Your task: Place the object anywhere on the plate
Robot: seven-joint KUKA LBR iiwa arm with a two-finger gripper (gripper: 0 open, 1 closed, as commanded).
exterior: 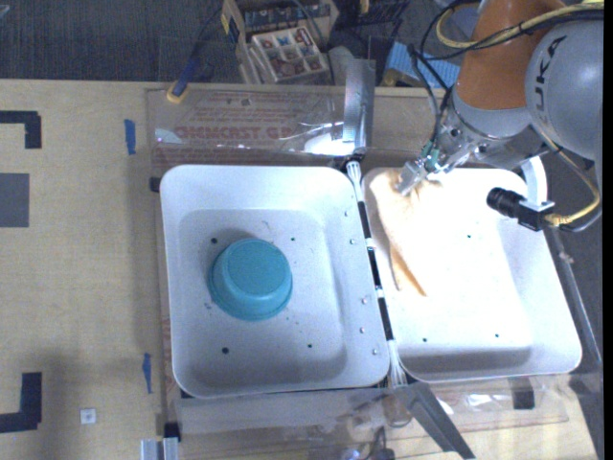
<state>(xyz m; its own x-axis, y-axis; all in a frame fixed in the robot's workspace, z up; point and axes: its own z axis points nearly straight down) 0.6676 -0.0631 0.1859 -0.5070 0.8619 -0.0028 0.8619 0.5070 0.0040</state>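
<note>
You had the pincer (421,172) at the twelve o'clock corner of the right bin (498,348), hanging low over the rim. Glare there washed out its tips, so you could not tell how wide it stood or whether it carried anything. The plate, a blue dish (251,277) lying upside down, sat mid-floor in the left bin (192,195), well apart at about eight o'clock from the pincer. An orange streak (404,266) marked the right bin's nine o'clock wall; whether that was the object was unclear.
</note>
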